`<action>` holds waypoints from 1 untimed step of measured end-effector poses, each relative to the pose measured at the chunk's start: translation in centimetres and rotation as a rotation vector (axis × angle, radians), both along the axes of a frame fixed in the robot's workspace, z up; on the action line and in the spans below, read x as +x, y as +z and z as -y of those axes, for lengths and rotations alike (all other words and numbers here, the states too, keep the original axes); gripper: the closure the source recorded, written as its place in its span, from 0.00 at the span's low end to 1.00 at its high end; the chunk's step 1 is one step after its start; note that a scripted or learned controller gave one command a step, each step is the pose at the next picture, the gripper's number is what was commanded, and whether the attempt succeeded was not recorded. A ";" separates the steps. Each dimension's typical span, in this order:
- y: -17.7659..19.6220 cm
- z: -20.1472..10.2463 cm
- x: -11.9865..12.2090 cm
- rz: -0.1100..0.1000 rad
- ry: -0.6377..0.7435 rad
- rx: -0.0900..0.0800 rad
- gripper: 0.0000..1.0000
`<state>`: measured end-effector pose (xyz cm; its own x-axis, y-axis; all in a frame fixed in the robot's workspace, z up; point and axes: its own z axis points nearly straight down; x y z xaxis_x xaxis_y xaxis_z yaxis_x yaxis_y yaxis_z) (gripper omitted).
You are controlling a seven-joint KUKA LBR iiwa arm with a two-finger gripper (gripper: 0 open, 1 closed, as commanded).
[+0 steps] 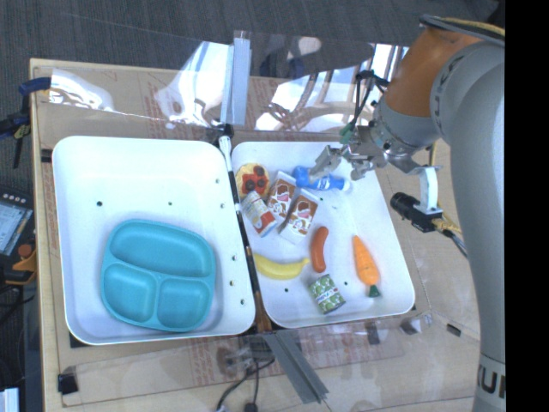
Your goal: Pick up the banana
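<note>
The yellow banana point(280, 268) lies flat in the right bin point(390, 230), near its front left, close to the wall between the bins. My gripper point(343, 163) hangs over the back of that bin, well behind and to the right of the banana. Its two fingers stand open with nothing between them, just above a blue bottle point(319, 179).
Around the banana lie a red sausage point(319, 249), a carrot point(366, 262), a green can point(326, 293), several small cartons point(280, 206) and a pizza toy point(251, 178). The left bin point(77, 170) holds a blue divided plate point(159, 275).
</note>
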<state>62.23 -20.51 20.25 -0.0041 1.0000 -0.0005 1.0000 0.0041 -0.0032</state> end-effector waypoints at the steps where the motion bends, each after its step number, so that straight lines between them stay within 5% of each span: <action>1: -8.8 0.6 -4.5 0.024 0.057 -0.004 0.00</action>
